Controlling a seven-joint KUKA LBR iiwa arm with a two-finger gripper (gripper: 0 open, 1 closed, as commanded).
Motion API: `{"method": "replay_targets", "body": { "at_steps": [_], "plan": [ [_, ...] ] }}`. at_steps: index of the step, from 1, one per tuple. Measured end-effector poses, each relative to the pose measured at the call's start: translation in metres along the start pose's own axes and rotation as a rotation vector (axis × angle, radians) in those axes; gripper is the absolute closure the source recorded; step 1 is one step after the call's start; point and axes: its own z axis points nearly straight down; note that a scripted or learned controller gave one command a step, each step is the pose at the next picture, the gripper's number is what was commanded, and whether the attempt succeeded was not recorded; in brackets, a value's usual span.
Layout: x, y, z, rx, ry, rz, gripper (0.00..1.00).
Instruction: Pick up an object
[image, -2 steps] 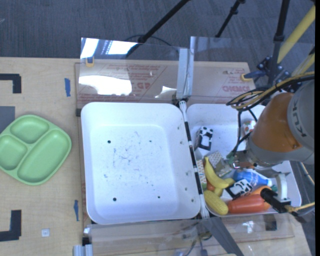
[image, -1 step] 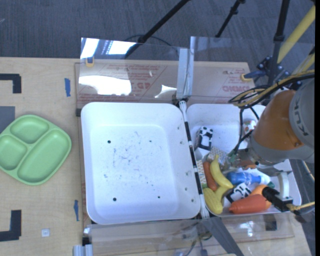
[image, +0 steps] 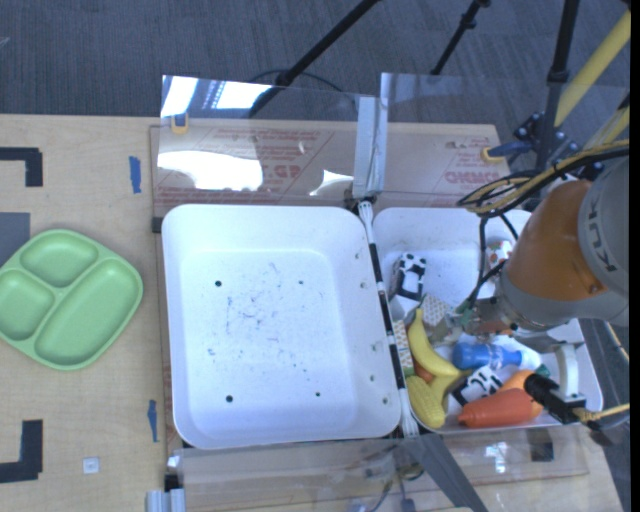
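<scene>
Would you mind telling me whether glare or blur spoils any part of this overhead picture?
In the camera view, bright glare washes over the clear panel behind the left bin, hiding what lies under it; the right bin is evenly lit, with the banana and carrot sharp; the arm's orange band looks slightly soft; shadows are faint throughout.

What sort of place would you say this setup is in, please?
Most likely a robotics lab's grasping test bench. Two shallow white bins sit side by side on a wooden bench, the right one holding toy items such as a banana, with tripod legs on grey carpet behind.
</scene>
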Motion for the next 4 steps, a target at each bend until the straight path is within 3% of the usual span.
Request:
{"method": "replay_targets", "body": {
  "at_steps": [3,4],
  "plan": [
    [-0.001,0.015,0.011,0.011,0.004,-0.015,0.00],
    [-0.002,0.029,0.011,0.010,-0.002,-0.146,0.00]
  ]
}}
